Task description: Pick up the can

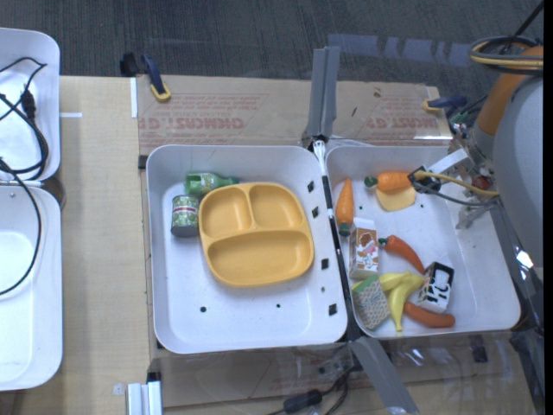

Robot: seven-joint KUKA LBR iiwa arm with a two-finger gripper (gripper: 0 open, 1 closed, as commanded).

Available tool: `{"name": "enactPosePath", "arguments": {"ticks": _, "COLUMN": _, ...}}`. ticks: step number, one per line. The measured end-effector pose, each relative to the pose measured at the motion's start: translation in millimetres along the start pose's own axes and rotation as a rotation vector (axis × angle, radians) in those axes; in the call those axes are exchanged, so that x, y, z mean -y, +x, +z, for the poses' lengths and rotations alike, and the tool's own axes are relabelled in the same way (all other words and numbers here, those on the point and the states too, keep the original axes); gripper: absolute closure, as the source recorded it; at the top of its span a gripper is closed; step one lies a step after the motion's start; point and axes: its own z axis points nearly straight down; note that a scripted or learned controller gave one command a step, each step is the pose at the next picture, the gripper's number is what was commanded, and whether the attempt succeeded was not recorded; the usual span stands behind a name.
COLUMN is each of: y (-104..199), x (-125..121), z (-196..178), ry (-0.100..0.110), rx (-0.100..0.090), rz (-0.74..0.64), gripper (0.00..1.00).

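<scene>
Can [184,215] stands in left bin [164,309], touching yellow plate [257,232].

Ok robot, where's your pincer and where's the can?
Pincer over right bin, beside the orange toy carrot. Can in left bin, against the yellow plate, untouched. Green bottle just behind it; the divider lies between.

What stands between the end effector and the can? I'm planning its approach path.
The can lies in the left bin, against the yellow divided plate's left edge. The end effector is over the right bin. Between them stand the bins' adjoining walls and the plate; a green bottle lies just behind the can.
</scene>
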Motion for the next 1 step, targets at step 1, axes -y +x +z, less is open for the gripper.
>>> {"name": "enactPosePath", "arguments": {"ticks": 1, "y": 1.1, "x": 1.6, "z": -9.1, "ry": 0.000, "rx": 0.002, "rz": -0.007, "gripper": 1.00}}
